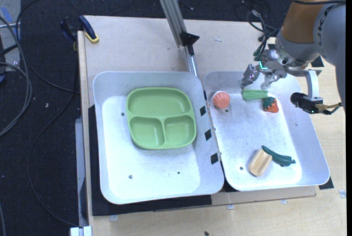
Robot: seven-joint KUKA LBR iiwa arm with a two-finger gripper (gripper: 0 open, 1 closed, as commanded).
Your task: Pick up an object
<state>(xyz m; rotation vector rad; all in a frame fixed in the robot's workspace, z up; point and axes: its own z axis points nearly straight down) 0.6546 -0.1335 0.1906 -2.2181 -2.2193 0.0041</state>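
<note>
We are at the approach step: our gripper (257,76) hovers at the right bin's (308,174) twelve o'clock, fingers spread and grasping nothing, just above the green-and-red toy vegetable (260,98). Next we must descend and close.

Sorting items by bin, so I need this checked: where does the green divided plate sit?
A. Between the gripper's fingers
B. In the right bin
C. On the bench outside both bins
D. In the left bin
D: the plate lies flat in the left bin, away from the gripper.
</note>
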